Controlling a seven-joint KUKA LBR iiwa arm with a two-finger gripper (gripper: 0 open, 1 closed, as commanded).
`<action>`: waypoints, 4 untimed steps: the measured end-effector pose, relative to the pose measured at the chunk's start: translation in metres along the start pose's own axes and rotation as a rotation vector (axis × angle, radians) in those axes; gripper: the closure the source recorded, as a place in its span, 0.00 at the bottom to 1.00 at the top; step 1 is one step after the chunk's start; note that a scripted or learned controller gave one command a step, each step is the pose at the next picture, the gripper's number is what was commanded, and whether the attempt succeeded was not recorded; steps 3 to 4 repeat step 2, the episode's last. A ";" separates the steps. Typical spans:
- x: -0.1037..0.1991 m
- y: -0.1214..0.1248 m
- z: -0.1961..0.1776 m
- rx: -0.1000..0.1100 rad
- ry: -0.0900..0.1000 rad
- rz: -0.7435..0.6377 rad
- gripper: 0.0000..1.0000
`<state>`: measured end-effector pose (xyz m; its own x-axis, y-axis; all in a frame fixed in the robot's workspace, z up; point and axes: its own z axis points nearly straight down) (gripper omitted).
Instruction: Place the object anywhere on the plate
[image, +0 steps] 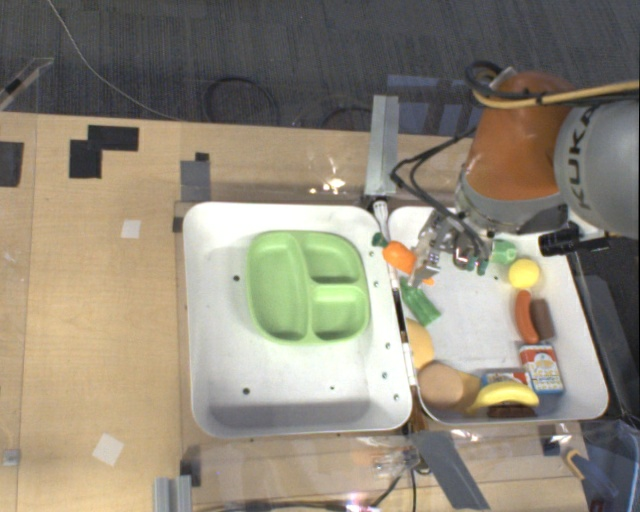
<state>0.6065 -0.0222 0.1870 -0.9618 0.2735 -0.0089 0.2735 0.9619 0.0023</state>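
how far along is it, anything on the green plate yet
Nothing rests on the green plate in the left bin. The gripper hangs over the right bin near a carrot; a grasp isn't clear. Carrying and placing are left.

Single fixed overhead camera, angled down over bench (90, 330), both white bins (220, 400) in frame, arm (530, 130) entering from right

The green plate (305, 285), divided into three compartments, lies flat in my left bin. The small orange carrot (400, 256) sits over the bins' shared edge, just beside my hand (437, 255).
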 end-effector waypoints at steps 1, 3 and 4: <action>0.030 0.066 0.001 -0.003 0.002 -0.433 1.00; 0.030 0.065 0.001 -0.002 0.002 -0.430 0.00; 0.030 0.065 0.001 -0.002 0.002 -0.430 0.00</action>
